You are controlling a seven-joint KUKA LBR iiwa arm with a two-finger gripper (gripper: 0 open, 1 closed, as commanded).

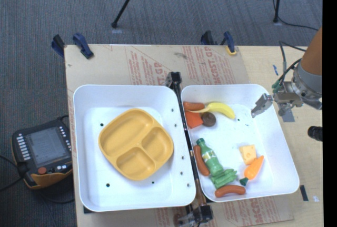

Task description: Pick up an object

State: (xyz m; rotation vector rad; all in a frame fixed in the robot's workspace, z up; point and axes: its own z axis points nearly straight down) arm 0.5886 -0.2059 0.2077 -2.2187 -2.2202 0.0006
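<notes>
left bin point(87, 115): yellow tray point(136, 144) | right bin point(274, 131): banana point(221, 109), green bottle point(209, 157) | gripper point(274, 106): fingers apart, nothing between

Two bins are set side by side on the desk point(158, 62). The left bin point(87, 110) holds a divided plate point(136, 144) near its middle. In the right bin point(274, 168), a bottle point(209, 156) is taken as landmark: behind it lie a banana point(221, 110) and a round fruit point(208, 119); to its left a sausage point(199, 160) is laid alongside; to its right sit a cheese cube point(248, 154) and a carrot point(254, 167); before it another sausage point(229, 191) is placed. The claw point(274, 105) is seen over the bin's right rim, behind and right of the bottle.
</notes>
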